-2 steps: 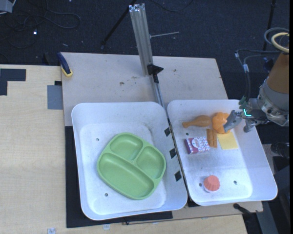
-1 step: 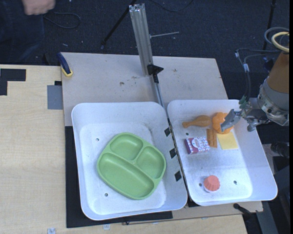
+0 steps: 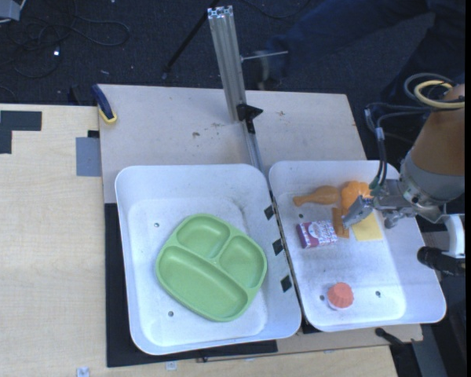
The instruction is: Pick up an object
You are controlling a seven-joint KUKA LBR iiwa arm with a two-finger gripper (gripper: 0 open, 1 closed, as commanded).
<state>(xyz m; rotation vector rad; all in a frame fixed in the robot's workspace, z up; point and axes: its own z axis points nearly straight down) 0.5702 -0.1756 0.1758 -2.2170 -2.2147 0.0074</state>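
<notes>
The right bin (image 3: 392, 305) holds several small items. A tan-orange curved piece (image 3: 320, 196) lies at its far side, touching a round orange object (image 3: 353, 190). A red and white packet (image 3: 317, 233) lies near the middle, and a flat yellow slice (image 3: 368, 228) is to its right. A small red-orange round object (image 3: 341, 294) sits near the front. My gripper (image 3: 359, 210) reaches in from the right. It is low over the spot between the orange object and the yellow slice, close to both. Nothing shows as lifted.
The left bin (image 3: 141, 210) holds a green divided plate (image 3: 212, 266). An upright metal post (image 3: 229, 61) stands behind the gap between the bins. The arm's grey and orange wrist (image 3: 436, 159) hangs over the right bin's right edge. Cables (image 3: 377, 132) run behind it.
</notes>
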